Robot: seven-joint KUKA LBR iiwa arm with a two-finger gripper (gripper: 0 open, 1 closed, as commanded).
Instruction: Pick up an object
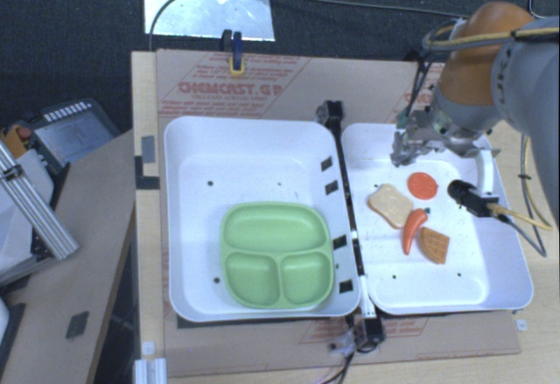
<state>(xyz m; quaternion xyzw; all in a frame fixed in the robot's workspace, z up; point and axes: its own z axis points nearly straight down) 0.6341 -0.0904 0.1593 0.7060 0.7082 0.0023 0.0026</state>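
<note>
Four small toy foods lie clustered in the middle of the right bin [455, 286], any of them fair game for the pick. A red round slice [423, 185] sits at the far side of the cluster. A tan bread-shaped piece [390, 205] is just beside it on the side toward the divider. A red pepper [413, 231] lies at a slant below them, its tip touching or nearly touching the bread piece. A brown wedge [434, 244] rests just beside the pepper's lower end. All four are flat on the bin floor.

The gripper [407, 150] hangs over the far part of that same bin, just beyond the red slice and close to it, on the grey arm [525, 85] reaching in from the right. From where one stands, the claw is a dark knot against the white plastic. Whether it is open or closed cannot be told, nor how near it is to the floor. Nothing can be seen in its grasp.

By that reading, the job is at its approach: the arm is over the right bin and near a candidate, probably the red slice, but no object is off the floor. The descent, the grip and the lift are all left to do.

Across the divider, the left bin [201, 155] carries a green divided plate [262, 220] near its front edge. Both bins rest on a printed cardboard sheet [254, 85] laid over the bench.
</note>
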